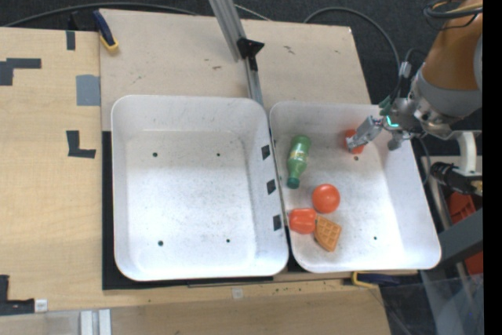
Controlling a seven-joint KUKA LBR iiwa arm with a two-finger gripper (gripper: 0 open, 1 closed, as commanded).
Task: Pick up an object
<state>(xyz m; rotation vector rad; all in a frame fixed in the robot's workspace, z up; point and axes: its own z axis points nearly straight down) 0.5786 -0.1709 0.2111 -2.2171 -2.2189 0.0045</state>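
Note:
The right bin holds a green bottle lying near its left wall, an orange-red ball, a red lump and an orange waffle-like piece at the front. A small red object lies at the back of this bin. My gripper hangs over the bin's back right part, open, with its left finger right beside the small red object. Nothing sits between the fingers.
The left bin stands next to the right one, with a shared middle wall bearing black clips. A slanted metal rail crosses the bench behind the bins. Cables and red hardware lie at the right.

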